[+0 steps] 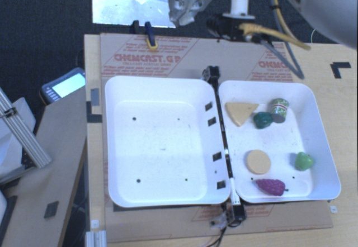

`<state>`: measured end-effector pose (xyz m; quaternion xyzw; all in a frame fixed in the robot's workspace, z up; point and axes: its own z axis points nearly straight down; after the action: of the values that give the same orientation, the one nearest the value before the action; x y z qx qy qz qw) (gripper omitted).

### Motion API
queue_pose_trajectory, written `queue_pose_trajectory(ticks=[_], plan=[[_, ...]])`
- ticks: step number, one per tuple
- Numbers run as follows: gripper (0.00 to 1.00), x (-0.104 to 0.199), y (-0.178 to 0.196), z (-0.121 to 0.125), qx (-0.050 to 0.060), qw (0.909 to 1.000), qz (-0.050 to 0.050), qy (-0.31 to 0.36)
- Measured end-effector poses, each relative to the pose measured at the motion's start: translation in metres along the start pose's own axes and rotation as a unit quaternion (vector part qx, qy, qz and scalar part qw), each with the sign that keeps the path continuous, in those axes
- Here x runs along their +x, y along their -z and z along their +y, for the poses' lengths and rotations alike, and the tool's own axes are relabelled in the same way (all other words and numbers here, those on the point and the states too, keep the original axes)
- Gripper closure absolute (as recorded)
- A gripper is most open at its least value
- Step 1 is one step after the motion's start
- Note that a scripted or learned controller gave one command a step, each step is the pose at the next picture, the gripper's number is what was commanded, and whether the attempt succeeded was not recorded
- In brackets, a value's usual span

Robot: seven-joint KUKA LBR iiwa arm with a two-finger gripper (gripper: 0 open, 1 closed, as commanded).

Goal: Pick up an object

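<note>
The gripper [184, 8] hangs high at the top of the camera view, past the far edge of the counter [168, 56] and well apart from both bins. It touches nothing, and whether it is spread or pressed together cannot be told from this angle.

All the things to pick lie in the right bin [319, 128]. A yellow wedge [240, 112] lies flat near the far left corner, its narrow tip pointing toward the divider and its long axis running across the bin. Just beside it sits a dark green lump [262, 120], touching a small can [279, 110] that is tilted. A tan disc [258, 162] lies flat toward the near side, a purple piece [271, 186] just in front of it, long axis left to right. A green piece [303, 161] sits near the right wall.

The left bin [117, 128] is beside it.
</note>
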<state>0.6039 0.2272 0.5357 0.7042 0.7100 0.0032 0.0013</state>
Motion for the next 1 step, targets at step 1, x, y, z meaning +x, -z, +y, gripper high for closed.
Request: queue_pose_trajectory(ticks=[1], plan=[[1.00,0.0067,-0.1560,0.0189,0.009,0.9999,-0.004,-0.004]])
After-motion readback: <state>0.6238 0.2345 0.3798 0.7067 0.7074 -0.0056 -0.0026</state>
